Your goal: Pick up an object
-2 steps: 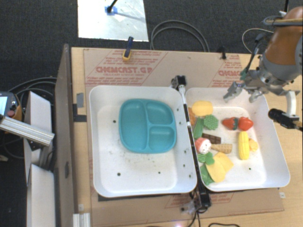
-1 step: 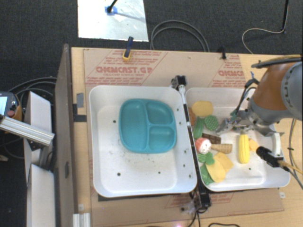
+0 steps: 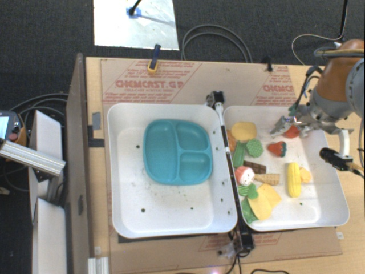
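Toy food pieces lie scattered in the right white plastic bin [image 3: 336,210]: a round yellow piece [image 3: 244,131] near the top left, a green ridged piece [image 3: 254,148] below it, a red strawberry-shaped piece [image 3: 278,148] toward the middle, a yellow corn cob [image 3: 293,178] further down, a flat yellow wedge [image 3: 265,203] and green leafy bits [image 3: 247,190] near the front, with a red-and-white round piece [image 3: 245,175] and a brown bar [image 3: 256,167] between them. The grey two-finger gripper [image 3: 292,125] hangs low over the upper part of this bin, and a small red-orange piece [image 3: 291,132] sits right at its fingertips; whether it is pinched or merely touched cannot be told, nor how wide the tool stands. The left white bin [image 3: 122,210] holds a teal divided plastic tray [image 3: 177,152]. Both bins rest on a brown cardboard sheet [image 3: 171,79].
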